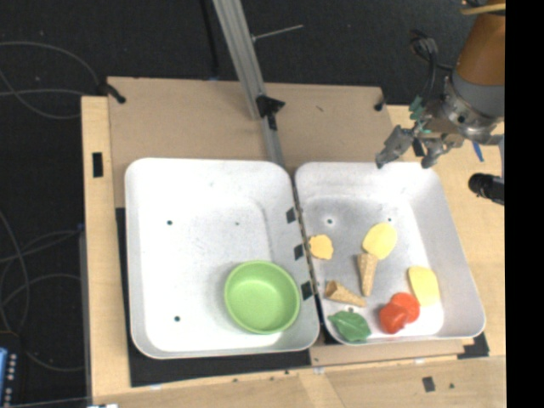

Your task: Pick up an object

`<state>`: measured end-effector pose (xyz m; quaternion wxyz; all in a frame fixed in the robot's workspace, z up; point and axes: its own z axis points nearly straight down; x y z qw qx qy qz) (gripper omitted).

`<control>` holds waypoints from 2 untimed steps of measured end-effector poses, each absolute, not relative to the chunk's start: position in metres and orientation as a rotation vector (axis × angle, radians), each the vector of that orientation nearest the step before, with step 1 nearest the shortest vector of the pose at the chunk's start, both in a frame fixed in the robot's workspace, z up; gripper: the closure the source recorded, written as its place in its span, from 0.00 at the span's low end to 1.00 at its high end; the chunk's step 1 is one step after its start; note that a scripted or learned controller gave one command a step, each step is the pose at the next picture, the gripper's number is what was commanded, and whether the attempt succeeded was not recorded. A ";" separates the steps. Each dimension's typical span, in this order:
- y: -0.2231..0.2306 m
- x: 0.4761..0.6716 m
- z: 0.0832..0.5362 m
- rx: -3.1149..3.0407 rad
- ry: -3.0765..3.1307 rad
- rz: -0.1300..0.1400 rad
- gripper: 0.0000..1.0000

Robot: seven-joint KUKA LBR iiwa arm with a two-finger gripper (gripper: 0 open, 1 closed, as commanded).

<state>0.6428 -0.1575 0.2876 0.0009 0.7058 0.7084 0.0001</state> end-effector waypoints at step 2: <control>-0.165 0.633 0.231 2.224 2.221 -0.009 0.00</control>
